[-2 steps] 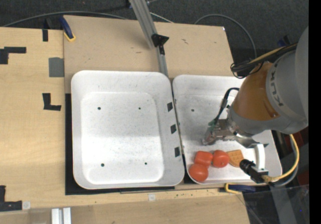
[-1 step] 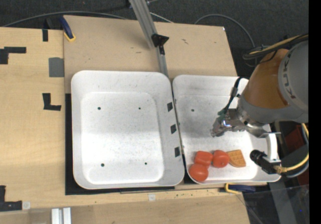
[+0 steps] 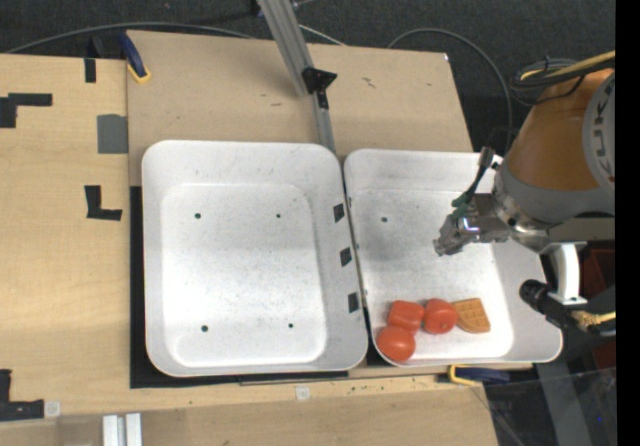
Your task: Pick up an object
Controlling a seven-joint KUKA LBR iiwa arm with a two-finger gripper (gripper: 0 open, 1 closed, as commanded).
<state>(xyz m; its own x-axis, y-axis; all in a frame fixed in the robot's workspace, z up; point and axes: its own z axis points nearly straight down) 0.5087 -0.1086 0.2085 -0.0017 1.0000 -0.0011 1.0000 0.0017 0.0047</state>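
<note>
Three red tomato-like pieces (image 3: 412,324) lie close together at the front of the right bin (image 3: 400,184). An orange waffle-patterned piece (image 3: 472,315) sits just right of them. My gripper (image 3: 449,239) hangs over the right half of that bin, behind the objects and apart from them. Nothing shows between its fingertips.
The left bin (image 3: 240,254) stands beside the right one, joined by black clips (image 3: 345,256). A grey metal pole (image 3: 285,19) slants in from the top to the bins' back edge. The arm's orange and grey body (image 3: 565,154) fills the right side.
</note>
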